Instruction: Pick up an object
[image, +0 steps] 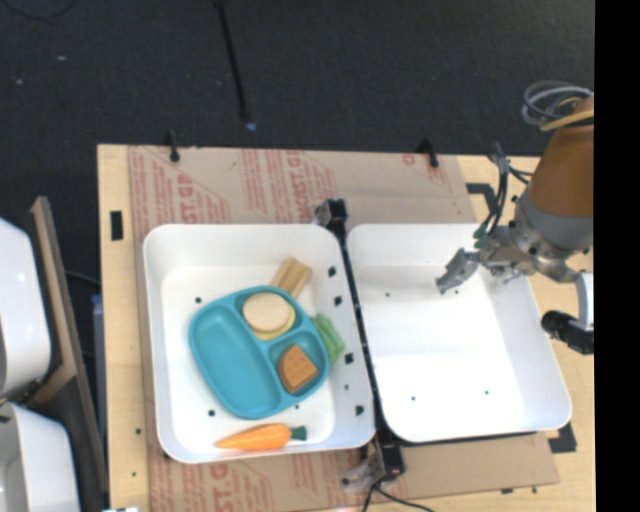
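A blue divided tray (235, 360) lies in the left bin (160, 300). On the tray rest a round tan biscuit (269, 312) and a brown waffle-like square (298, 368). A tan wooden block (292, 275) leans at the tray's far edge, and a green piece (331, 338) sits at its right side. An orange carrot (258, 437) lies along the bin's near wall. My gripper (458, 272) hangs over the far part of the right bin (520, 390), apart from all of these objects, with nothing seen between its fingers.
The two white bins stand side by side on a cardboard-covered bench (250, 185), joined by a black clamp (332, 212) at the far end. The arm's orange band (565, 170) and grey wrist occupy the right bin's far right corner.
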